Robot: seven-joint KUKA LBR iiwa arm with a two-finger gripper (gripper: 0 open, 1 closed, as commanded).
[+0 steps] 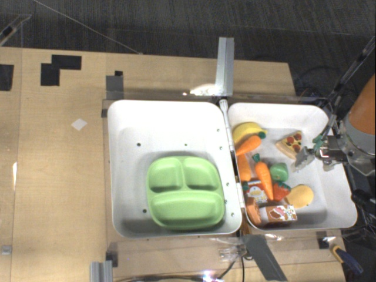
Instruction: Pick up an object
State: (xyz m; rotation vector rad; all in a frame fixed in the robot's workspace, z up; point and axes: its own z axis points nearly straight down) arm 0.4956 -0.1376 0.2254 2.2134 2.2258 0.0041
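Lying at the near edge of the right bin [338,213], a small carton [276,214] is touching a yellow potato-shaped toy [301,196]. Carrots [264,180], a banana [245,130] and a pizza slice [291,144] are crowding the bin's left half. The gripper [306,157] is hovering just right of the pizza slice, fingers parted and gripping nothing. A green divided plate [185,191] is sitting in the left bin [126,157].

No text, brand, number or sign can be read. The small carton [281,214] at the front of the right bin [335,213] bears a printed label in red, white and brown, but its lettering is too small and blurred to make out.
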